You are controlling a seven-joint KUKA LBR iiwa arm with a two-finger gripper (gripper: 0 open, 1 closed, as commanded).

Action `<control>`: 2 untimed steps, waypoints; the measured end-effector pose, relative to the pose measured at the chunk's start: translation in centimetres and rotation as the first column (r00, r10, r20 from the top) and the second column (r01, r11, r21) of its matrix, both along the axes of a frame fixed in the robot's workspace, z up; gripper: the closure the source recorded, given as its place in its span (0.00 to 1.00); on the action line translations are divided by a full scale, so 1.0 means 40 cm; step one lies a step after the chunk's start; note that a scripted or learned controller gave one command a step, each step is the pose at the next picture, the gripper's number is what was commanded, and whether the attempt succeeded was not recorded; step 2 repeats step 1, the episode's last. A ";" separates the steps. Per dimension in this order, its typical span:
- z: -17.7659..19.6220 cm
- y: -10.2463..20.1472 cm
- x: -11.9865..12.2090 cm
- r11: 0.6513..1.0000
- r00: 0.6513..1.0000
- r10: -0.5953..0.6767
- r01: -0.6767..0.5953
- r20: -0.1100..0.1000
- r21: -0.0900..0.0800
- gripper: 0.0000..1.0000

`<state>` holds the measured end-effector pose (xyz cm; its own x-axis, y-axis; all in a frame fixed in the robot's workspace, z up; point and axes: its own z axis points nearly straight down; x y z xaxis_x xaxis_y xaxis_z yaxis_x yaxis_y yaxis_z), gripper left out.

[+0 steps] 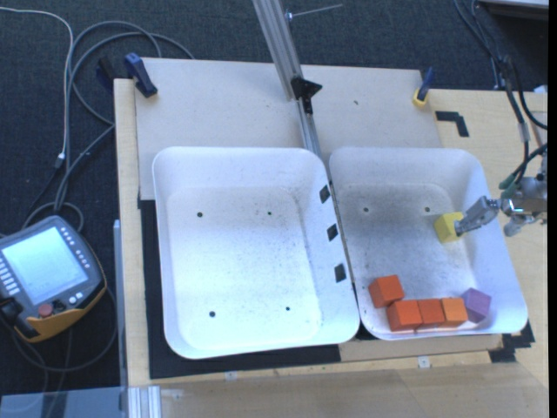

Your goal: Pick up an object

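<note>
No writing is readable. The right bin (487, 190) holds one yellow block (447, 226), four orange blocks (414, 305) and one purple block (476, 302) along its front edge. The gripper (474, 217) touches the yellow block near the bin's right wall; whether it grasps it, I cannot tell.

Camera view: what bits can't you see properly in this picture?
- Tool: small and blurred by the yellow block; whether it grips the block cannot be told.
- Arm: cut off by the right edge.
- Orange blocks: packed along the right bin's front wall; their exact count is unclear.
- Purple block: its shape is too small to tell.
- Handheld controller: screen washed out.
</note>
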<state>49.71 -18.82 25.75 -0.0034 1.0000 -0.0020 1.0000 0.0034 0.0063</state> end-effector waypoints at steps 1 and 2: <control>-0.348 0.012 0.254 1.000 1.000 0.000 0.000 0.000 -0.003 0.00; -0.348 0.012 0.254 1.000 1.000 0.000 0.000 0.000 -0.003 0.00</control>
